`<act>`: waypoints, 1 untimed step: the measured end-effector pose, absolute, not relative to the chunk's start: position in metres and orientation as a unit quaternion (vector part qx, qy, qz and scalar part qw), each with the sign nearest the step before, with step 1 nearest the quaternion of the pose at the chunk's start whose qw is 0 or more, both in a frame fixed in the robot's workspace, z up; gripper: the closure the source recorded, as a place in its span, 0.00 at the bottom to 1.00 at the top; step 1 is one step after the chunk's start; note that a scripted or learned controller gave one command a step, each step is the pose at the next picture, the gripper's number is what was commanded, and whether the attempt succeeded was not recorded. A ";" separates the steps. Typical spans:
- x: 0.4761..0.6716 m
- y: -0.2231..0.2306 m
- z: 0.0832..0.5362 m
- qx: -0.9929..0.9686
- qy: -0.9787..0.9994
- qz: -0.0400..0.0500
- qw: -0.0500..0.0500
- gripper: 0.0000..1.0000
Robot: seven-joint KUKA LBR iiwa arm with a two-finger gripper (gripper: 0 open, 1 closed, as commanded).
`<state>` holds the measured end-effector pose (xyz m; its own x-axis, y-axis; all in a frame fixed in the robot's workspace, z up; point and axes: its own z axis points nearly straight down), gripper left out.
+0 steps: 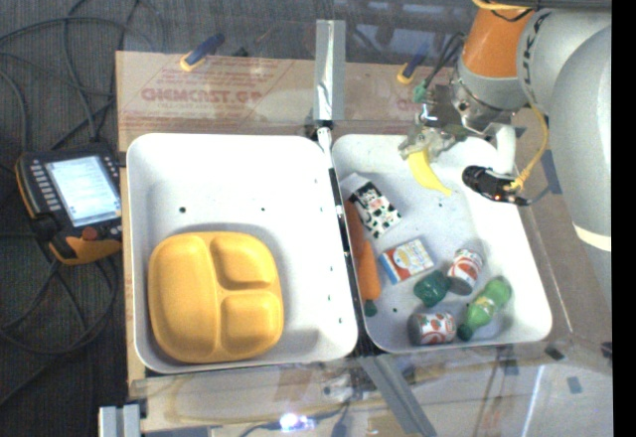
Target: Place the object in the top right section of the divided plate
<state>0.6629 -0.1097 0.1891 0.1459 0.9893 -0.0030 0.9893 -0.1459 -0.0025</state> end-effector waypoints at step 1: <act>0.669 -0.041 0.232 0.774 0.633 -0.002 0.000 1.00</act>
